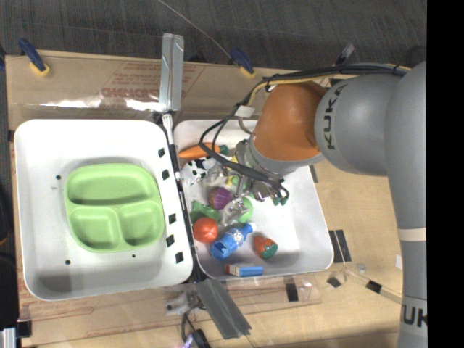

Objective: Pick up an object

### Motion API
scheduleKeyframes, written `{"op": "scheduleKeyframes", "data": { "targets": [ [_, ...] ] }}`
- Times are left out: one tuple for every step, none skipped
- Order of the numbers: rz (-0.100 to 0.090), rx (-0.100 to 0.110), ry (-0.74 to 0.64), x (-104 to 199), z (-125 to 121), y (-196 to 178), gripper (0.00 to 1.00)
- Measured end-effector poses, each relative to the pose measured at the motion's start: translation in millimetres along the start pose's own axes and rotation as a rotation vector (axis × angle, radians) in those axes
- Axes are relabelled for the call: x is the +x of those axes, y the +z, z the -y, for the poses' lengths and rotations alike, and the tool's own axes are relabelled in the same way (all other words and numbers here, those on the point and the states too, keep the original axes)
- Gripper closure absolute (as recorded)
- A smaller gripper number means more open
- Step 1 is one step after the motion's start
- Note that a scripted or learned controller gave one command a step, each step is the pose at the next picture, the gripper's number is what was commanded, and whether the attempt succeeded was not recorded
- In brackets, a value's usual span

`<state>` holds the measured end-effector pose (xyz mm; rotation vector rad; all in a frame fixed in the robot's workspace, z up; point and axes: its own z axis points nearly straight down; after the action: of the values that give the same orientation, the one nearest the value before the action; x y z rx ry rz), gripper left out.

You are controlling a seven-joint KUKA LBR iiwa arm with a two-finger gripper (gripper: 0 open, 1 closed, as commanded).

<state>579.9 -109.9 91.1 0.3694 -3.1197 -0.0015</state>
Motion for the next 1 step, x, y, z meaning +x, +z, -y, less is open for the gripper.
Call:
{"op": "scheduleKeyframes", "data": {
  "targets": [
    [0.0,-0.001,-0.003,-1.2,-1.2,-9.2,1.0]
  ]
}}
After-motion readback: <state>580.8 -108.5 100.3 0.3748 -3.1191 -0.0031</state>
